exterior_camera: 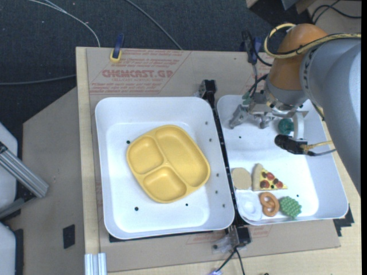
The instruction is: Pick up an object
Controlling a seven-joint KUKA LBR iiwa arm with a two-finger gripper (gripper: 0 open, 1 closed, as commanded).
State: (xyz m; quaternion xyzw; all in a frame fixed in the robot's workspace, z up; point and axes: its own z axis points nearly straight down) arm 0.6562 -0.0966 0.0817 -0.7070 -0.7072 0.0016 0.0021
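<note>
Two bins on your bench: yellow tray [167,162] in the left bin [109,125], toy food [266,182] at the right bin's [321,205] front corner. Your tool [252,119] hangs over its back end; can't tell its grip.

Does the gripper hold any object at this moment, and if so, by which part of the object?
It cannot be told. The gripper hangs low at the far end of the right bin, away from the toy foods, and no object shows between its fingers.
</note>
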